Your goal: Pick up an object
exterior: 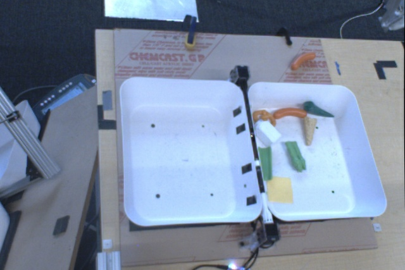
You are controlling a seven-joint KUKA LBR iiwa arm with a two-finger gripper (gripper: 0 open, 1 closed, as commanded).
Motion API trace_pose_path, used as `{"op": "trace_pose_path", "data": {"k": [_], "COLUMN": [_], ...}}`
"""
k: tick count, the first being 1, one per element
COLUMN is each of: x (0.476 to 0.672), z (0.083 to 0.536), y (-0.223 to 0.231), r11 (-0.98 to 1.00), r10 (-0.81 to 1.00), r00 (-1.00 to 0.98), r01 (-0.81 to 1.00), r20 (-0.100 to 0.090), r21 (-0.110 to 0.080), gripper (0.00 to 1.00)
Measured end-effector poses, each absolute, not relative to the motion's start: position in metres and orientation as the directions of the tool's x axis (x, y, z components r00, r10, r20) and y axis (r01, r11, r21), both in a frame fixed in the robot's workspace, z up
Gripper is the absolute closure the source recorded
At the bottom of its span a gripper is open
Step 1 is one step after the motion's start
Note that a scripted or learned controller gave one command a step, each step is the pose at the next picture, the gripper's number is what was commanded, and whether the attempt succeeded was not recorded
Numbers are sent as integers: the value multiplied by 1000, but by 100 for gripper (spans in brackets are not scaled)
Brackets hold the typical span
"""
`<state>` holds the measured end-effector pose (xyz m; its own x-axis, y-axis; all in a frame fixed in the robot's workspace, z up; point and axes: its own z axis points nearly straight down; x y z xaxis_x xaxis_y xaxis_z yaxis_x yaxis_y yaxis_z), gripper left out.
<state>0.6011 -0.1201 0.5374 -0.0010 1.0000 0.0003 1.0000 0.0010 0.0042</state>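
Note:
The right bin (364, 155) holds several small objects. An orange curved piece (286, 114) lies near its back left, with a dark green leaf-shaped piece (317, 109) to its right. A tan wedge (309, 130) sits just below the leaf. A white block (267, 133) rests by the bin's left wall. Two green sticks lie in the middle, one (295, 155) slanted and one (265, 163) against the left wall. A yellow square (281, 190) lies flat near the front left.
The left bin (136, 136) stands beside the right one, joined by a black clip strip (250, 142). An orange piece (303, 60) lies on the bench behind the right bin. A yellow-and-blue object (190, 33) stands at the bench's back edge.

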Motion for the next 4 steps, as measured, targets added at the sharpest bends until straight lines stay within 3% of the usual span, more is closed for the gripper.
{"op": "trace_pose_path", "data": {"k": [1, 3, 4], "x": [526, 668, 539], "z": [485, 536, 493], "y": [-147, -162, -211], "r11": [-3, 6, -8], "r10": [1000, 1000, 1000], "r00": [3, -6, 8], "r01": [1000, 1000, 1000], "r20": [1, -3, 0], "r21": [-4, 8, -3], "gripper": [100, 100, 100]}}
